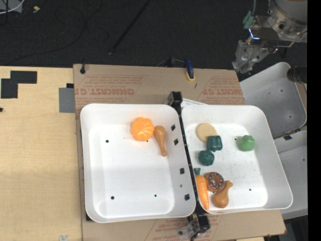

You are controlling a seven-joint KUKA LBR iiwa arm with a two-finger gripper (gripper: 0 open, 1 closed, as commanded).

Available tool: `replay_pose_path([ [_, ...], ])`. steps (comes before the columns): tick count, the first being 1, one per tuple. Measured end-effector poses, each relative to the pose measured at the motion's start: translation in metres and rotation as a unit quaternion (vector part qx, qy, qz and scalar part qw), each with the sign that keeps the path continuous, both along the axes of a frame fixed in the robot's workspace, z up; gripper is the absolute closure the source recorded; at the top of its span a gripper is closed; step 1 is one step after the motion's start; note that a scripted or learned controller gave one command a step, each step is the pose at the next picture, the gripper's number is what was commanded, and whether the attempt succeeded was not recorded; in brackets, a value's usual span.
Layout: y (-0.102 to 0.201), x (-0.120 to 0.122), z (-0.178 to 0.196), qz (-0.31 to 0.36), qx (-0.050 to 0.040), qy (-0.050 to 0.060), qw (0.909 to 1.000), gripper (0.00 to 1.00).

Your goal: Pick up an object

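Cardboard sheet (130, 87), brown with red print, lies flat under your two bins on the pale wooden bench (35, 149). On it you see the left shallow white plastic bin (130, 195) and the right shallow white plastic bin (261, 185), side by side and touching at a row of black clips (181, 154). Your grey arm with its orange band (291, 6) sits high in the top right corner, well apart from both bins and off past their far edge. Its two-finger gripper (247, 54) hangs over the dark floor there, with nothing seen between its tips, but you cannot tell if it is open or closed. In the left bin, a round orange toy pumpkin (142, 128) rests near the far side, and a tan toy drumstick (161, 140) lies just beside it on the right. In the right bin, a long orange toy carrot (202, 192) lies along the left wall. Next to it sit a brown toy doughnut with sprinkles (214, 181) and a second tan drumstick (222, 195), close together. Farther back you see a pale cream round disc (205, 132), a dark green blocky toy (214, 143) touching it, and a dark green round toy (205, 157) just below. A light green round toy (246, 143) sits alone to the right.
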State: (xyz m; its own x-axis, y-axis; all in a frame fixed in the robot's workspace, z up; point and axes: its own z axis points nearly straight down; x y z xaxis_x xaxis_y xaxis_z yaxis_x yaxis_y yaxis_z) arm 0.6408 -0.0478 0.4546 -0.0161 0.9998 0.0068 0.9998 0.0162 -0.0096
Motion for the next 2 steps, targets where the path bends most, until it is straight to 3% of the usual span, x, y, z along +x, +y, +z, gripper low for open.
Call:
replay_pose_path([
  [1, -0.034, -0.004, 0.053, -0.009, -0.0039, -0.006, 0.9999, 1.0],
  [2, 0.148, 0.002, 0.015, 0.0, -0.0015, -0.001, 1.0, 1.0],
])
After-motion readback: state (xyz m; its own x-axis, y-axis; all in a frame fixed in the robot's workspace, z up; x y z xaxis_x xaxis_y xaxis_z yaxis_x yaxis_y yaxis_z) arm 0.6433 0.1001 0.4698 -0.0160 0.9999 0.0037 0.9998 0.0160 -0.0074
